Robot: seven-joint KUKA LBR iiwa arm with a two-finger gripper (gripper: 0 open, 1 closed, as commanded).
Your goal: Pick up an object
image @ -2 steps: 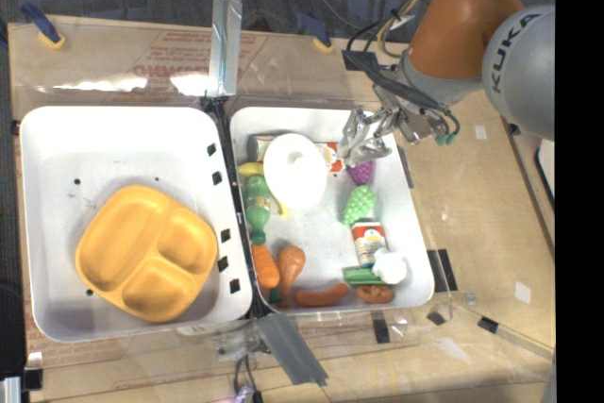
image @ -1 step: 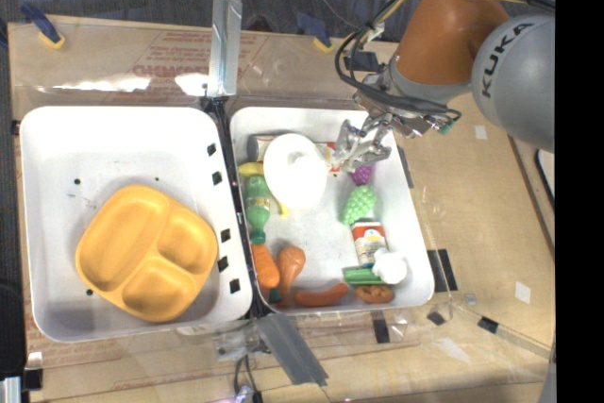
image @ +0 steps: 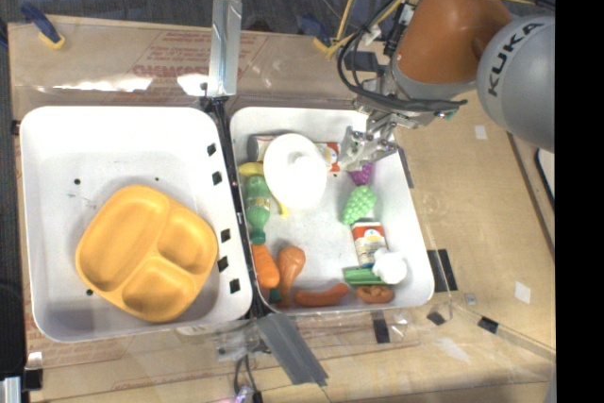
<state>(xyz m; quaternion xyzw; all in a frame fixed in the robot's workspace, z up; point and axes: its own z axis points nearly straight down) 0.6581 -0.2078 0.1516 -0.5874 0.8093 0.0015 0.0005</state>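
Two white bins side by side on bench. Left bin point(image: 57, 231) holds one yellow divided tray point(image: 146, 250), sitting toward lower centre, slightly rotated. Right bin point(image: 420, 241) holds the small stuff. KUKA arm point(image: 514, 71) enters from right, orange band point(image: 444, 33) above wrist, cables looped over it. Gripper point(image: 363, 149) is down at the bin's upper right corner; a purple object point(image: 360, 172) sits directly at/under the fingertips, touching or nearly so. Can't tell whether fingers are spread or closed, nor whether the purple item is actually between them.

Rest of right bin, big to small: white round bowl point(image: 295, 168) upper centre; red sausage point(image: 319, 296) along bottom edge; small bottle w/ white cap point(image: 373, 245) lower right, lying down; orange carrot point(image: 265, 266) near left wall; green bumpy piece point(image: 359, 204) just below purple object; green item point(image: 256, 203) and yellow item point(image: 251, 171) at left wall beside bowl.
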